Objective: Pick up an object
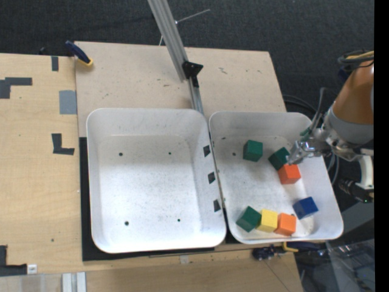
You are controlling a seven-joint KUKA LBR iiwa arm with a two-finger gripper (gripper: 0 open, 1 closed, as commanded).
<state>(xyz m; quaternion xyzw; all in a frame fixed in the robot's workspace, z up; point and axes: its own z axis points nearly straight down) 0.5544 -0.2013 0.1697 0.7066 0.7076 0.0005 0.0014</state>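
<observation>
Tool [296, 154] hangs by the dark green cube [279, 159] and orange cube [289, 174]; its grip unreadable.

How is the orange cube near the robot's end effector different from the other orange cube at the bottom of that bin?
The upper orange cube lies apart from the row, just below the end effector and close to a dark green cube. The lower orange cube sits at the near edge of the right bin, pressed against a yellow cube in a row, far from the end effector. Both look alike in colour and size.
</observation>
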